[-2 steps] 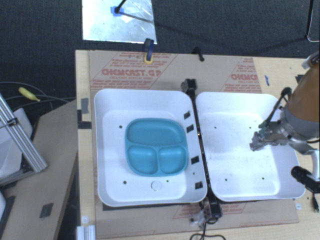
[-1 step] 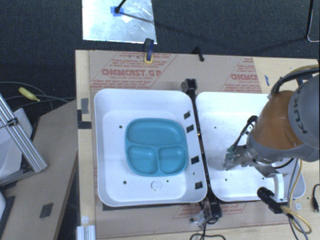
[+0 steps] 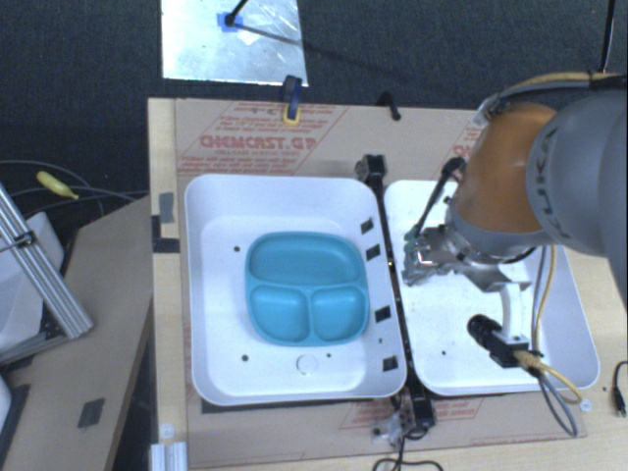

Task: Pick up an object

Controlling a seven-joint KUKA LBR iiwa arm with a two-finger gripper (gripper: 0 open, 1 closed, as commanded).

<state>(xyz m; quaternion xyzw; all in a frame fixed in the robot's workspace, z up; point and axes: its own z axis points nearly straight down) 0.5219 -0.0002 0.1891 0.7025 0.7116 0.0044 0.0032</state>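
Looking down at two white bins sitting side by side on a printed cardboard sheet point(image 3: 257, 137). Seeing a blue divided plate point(image 3: 306, 289) lying flat in the middle of the left bin point(image 3: 211, 263), three compartments facing up, nothing touching it. Watching the grey-and-orange arm point(image 3: 535, 180) reaching in from the right and hanging over the right bin point(image 3: 574, 361). Spotting the gripper point(image 3: 420, 258) pointing down near that bin's left wall, just beside the row of black clips point(image 3: 376, 253) running along the divide. Squinting at the claw and honestly not being able to tell whether it's clenched or released, too much metal clutter and shadow there. Not seeing anything gripped either. Noticing the plate and gripper staying apart, separated by the bin walls.
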